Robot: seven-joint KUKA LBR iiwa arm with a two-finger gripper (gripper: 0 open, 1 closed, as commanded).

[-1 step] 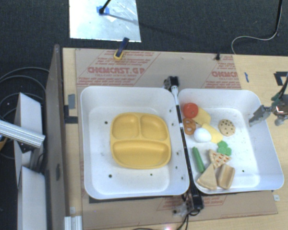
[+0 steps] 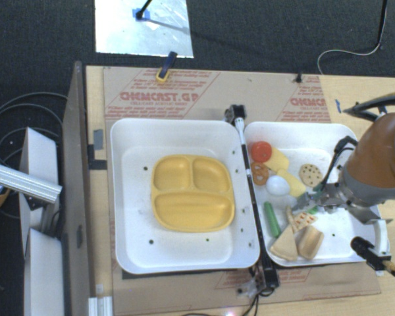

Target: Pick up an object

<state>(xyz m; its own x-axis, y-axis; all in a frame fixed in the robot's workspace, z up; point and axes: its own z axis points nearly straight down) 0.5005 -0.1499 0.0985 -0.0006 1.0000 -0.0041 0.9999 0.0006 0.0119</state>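
Note:
The right bin (image 2: 329, 131) holds several toy foods: a red tomato (image 2: 261, 151), a round cookie (image 2: 309, 173), a white egg (image 2: 277, 185), a green bean (image 2: 271, 218), a pizza slice (image 2: 301, 218) and tan bread pieces (image 2: 309, 241). My gripper (image 2: 314, 200) is low in this bin, just right of the egg and directly above the pizza slice. The orange-banded arm (image 2: 379, 153) covers the bin's right side and hides what lies under it. Nothing is visibly lifted.
A yellow divided plate (image 2: 191, 193) lies in the middle of the left bin (image 2: 133, 150). A black divider rail (image 2: 247, 176) runs between the bins. A yellow food piece (image 2: 278, 160) and a brown pretzel (image 2: 259, 174) lie near the tomato.

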